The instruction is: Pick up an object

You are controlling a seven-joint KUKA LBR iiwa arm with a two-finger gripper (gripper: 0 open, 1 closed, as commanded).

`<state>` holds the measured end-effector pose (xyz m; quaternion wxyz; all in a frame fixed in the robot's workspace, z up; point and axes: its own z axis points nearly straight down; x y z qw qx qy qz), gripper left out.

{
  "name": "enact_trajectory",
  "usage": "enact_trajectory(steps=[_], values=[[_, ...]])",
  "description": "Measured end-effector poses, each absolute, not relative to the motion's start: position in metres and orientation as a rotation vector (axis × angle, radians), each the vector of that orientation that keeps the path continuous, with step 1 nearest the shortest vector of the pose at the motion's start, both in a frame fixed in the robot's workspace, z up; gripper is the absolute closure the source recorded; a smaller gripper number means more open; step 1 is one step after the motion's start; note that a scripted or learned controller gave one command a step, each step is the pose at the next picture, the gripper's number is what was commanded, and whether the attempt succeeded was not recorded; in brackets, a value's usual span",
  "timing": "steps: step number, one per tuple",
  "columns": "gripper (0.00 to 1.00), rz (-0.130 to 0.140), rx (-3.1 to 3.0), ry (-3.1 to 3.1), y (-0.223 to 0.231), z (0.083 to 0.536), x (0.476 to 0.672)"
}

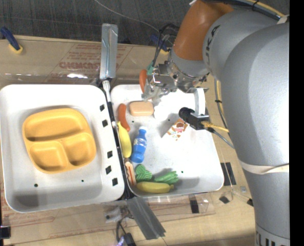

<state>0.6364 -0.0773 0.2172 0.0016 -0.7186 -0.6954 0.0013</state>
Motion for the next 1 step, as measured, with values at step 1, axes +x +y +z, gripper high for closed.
enact_trajectory(steps=[1], values=[[1.0, 0.002, -2.117, -2.317, -0.0379, 0.2393, 0.5774]])
